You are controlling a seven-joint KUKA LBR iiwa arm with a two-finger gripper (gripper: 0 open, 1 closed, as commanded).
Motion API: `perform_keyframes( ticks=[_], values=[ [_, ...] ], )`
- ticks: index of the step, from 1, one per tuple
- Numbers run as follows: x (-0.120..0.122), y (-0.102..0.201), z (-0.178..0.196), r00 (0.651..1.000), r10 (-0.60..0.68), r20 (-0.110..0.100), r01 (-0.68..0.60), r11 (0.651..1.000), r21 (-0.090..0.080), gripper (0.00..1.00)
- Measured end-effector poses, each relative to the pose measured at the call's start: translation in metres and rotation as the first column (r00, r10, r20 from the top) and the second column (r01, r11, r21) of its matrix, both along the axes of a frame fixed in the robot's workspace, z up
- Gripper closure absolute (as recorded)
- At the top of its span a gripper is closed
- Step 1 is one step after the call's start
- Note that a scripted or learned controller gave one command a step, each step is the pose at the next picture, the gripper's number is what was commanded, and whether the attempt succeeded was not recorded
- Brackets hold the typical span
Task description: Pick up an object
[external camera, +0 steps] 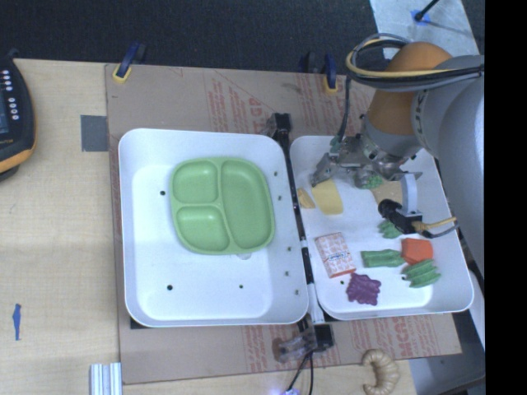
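Note:
My gripper (339, 169) hangs low over the back of the right bin (451, 303), reaching in from the right. Just in front of it lies a pale yellow wedge (328, 197), with a smaller yellow piece (306, 198) to its left by the bin wall. I cannot tell whether the gripper touches the wedge. Nearer the front lie a red-and-white packet (334, 253), a purple grape cluster (363, 288), a green bean pod (381, 258), an orange block (417, 248) and a green vegetable (423, 276).
The left bin (140, 295) holds a green divided plate (222, 204). A small green piece (389, 230) lies by the right bin's right side. A tan curled thing (380, 371) lies on the bench in front of the bins. A handheld controller (12, 113) sits far left.

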State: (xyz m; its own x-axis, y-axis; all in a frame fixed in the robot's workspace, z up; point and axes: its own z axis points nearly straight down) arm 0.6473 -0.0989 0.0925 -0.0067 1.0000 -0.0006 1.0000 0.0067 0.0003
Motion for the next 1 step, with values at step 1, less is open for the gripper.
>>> perform_keyframes(
  ticks=[1],
  values=[
    [-0.08,0.0062,-0.0014,1.0,-0.003,-0.012,0.003,1.0,0.002,0.0]
  ],
)
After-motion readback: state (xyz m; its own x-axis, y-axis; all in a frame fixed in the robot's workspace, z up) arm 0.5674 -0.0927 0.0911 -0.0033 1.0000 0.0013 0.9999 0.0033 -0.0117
